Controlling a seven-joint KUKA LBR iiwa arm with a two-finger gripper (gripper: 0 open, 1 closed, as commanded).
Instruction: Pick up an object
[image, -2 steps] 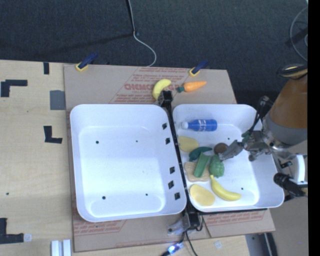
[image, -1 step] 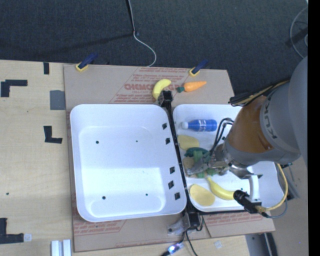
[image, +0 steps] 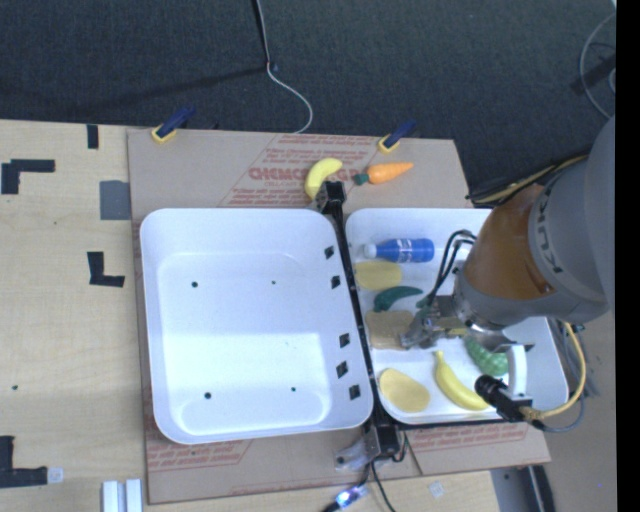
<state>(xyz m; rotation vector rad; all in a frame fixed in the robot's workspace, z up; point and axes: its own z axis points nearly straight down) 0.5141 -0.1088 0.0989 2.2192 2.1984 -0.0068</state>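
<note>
The right bin (image: 455, 215) holds several small objects: a blue bottle (image: 400, 249), a pale yellow piece (image: 378, 275), a dark green piece (image: 396, 296), a tan block (image: 388, 326), a yellow banana (image: 456, 382), a round yellow piece (image: 402, 389) and a green object (image: 488, 355). My gripper (image: 421, 331) reaches down from the right into the middle of this bin, just right of the tan block and above the banana. The wrist hides the finger tips.
The left bin (image: 240, 320) lies beside it, sharing a black-clipped divider (image: 345, 300). Outside the bins on the cardboard rest a second banana (image: 321, 176) and an orange carrot (image: 385, 172). The arm's grey body and orange band (image: 505, 255) overhang the right bin's right half.
</note>
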